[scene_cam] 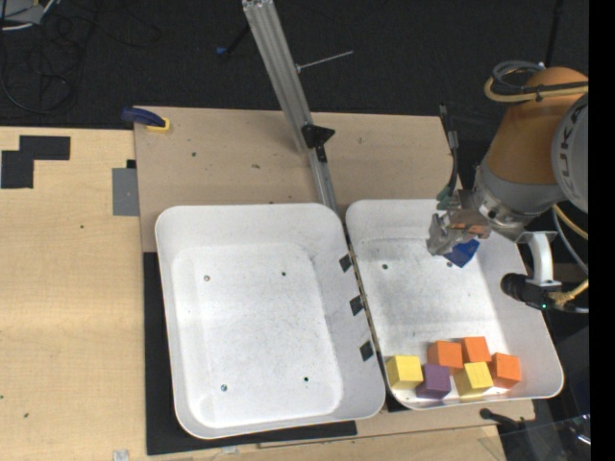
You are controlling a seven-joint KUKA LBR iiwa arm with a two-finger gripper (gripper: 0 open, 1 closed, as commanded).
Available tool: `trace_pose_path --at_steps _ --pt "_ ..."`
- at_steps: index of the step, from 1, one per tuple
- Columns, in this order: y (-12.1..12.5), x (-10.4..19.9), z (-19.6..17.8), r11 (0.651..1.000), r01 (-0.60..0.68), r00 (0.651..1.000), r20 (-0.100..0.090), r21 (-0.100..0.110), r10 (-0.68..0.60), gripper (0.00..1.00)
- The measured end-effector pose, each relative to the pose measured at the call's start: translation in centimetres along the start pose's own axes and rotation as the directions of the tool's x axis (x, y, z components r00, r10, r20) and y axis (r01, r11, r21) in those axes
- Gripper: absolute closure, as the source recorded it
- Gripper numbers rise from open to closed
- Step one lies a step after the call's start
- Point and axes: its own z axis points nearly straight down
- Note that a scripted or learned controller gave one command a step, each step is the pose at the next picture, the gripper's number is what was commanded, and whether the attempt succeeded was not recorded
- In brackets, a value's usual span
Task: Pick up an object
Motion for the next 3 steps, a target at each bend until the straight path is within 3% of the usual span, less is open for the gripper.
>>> trace_pose_path --at_steps 1,3 --pt "0.0 -0.2 -1.3 1.0 0.001 1.0 -0.001 0.002 -0.001 1.0" --pt "-2.1 11.0 -3.6 1.0 0.015 1.0 -0.004 0.006 -0.015 1.0"
